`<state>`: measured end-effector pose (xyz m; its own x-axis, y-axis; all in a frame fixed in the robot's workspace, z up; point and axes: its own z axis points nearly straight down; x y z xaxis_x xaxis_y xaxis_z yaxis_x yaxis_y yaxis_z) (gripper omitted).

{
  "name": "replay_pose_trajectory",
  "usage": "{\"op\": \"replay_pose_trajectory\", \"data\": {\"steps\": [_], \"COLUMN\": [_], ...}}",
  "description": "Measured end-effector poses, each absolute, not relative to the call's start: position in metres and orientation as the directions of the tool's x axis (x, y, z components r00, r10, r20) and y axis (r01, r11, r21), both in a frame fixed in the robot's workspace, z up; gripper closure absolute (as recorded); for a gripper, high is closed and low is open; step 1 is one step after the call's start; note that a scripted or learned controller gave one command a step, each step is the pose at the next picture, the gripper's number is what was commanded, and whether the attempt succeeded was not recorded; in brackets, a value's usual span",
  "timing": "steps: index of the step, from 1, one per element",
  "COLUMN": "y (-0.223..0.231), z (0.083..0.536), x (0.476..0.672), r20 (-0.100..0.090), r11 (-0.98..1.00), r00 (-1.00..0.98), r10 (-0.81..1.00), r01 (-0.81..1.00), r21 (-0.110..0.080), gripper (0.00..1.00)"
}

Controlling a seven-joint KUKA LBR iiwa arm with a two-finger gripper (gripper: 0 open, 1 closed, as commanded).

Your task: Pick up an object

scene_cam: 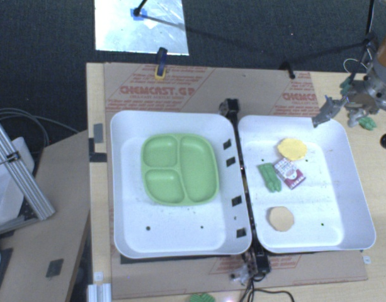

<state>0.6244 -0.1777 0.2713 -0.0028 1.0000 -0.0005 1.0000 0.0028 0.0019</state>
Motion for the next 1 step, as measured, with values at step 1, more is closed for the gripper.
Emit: {"op": "replay_pose_trajectory", "data": {"steps": [1], "y": [-0.1776], "z": [0.0775], "x": [0.6328], "r20": [0.002], "r11": [0.004], "r00": [-0.004], "r10": [1.000], "r01": [1.000], "r21": [-0.006], "gripper": [0.00]}}
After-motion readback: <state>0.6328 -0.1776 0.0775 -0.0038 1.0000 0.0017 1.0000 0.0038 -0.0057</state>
